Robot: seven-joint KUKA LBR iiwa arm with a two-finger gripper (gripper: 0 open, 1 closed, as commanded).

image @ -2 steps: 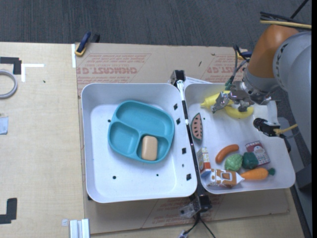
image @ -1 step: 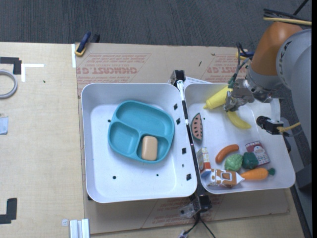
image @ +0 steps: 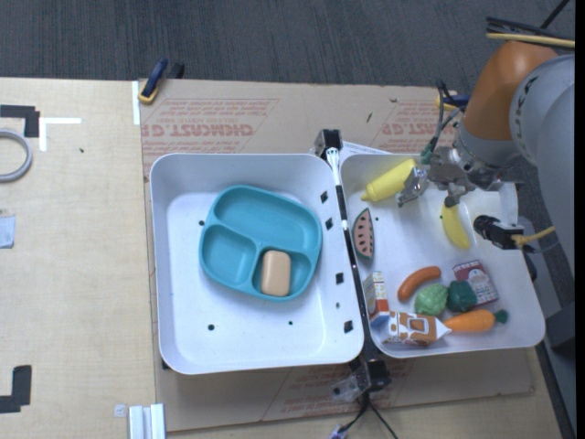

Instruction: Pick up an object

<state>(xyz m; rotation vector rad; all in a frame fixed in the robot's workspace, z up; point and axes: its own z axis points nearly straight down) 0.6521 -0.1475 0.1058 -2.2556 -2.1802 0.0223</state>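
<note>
The left shallow white bin (image: 174, 273) holds a teal divided plastic plate (image: 239, 236) with a tan bread-like block (image: 275, 273) in its lower right compartment. The right white bin (image: 521, 327) holds a watermelon slice (image: 363, 234), yellow corn cob (image: 388, 180), banana (image: 454, 226), sausage (image: 420, 280), broccoli (image: 431, 298) and carrot (image: 473, 321). The two-finger gripper (image: 430, 179) hangs between corn and banana, its grip hidden from me.

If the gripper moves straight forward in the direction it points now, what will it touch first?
Probably the yellow corn cob. The gripper points toward the view's left, and the cob lies just beyond its tip in the right bin. Depth is unclear from above, so it might pass over it.
</note>
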